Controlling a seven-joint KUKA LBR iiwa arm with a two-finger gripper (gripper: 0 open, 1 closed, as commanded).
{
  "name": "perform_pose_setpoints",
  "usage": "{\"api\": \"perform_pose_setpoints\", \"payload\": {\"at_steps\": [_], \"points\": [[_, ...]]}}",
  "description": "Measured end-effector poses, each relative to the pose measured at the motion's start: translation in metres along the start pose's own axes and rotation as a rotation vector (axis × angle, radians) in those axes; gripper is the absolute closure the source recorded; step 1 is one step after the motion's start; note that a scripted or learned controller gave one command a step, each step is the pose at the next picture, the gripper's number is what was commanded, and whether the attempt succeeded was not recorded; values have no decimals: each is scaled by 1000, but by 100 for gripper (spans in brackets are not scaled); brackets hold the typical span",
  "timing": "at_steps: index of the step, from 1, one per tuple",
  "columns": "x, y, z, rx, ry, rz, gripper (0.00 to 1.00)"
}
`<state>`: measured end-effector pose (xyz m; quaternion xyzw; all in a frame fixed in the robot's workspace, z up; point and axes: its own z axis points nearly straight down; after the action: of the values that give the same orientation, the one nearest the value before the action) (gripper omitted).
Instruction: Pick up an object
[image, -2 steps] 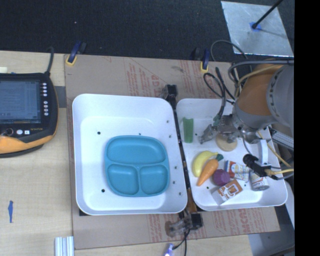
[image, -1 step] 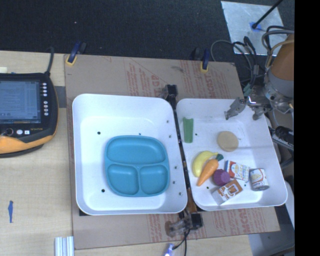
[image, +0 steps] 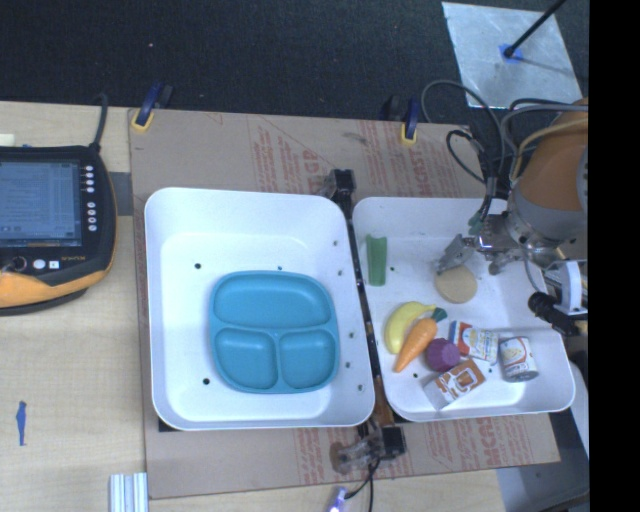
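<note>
Cookie (image: 457, 286) (tan, round) just below pincer (image: 467, 251); grip state unclear.

The grey KUKA arm with its orange band (image: 548, 165) reaches in from the right edge of the camera view, its bulky rounded body bent downward over the right side of the bench. Below the orange section sits the grey wrist (image: 540, 215), ringed by looping black cables (image: 470, 120) that trail up and back along the arm. From the wrist the metal two-finger gripper (image: 462, 256) points down and toward the view's left, held low, with its fingers (image: 447, 262) spread apart at the tips. Nothing sits between the fingers.
</note>
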<state>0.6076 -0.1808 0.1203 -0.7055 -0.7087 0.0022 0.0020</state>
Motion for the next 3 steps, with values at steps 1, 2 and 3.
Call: {"api": "perform_pose_setpoints", "payload": {"at_steps": [1,2,3], "points": [[32,9,25,-8,-4,-2,0],[-7,25,-74,-6,-1,2,0],[-3,11,-26,-2,0,0,0]]}}
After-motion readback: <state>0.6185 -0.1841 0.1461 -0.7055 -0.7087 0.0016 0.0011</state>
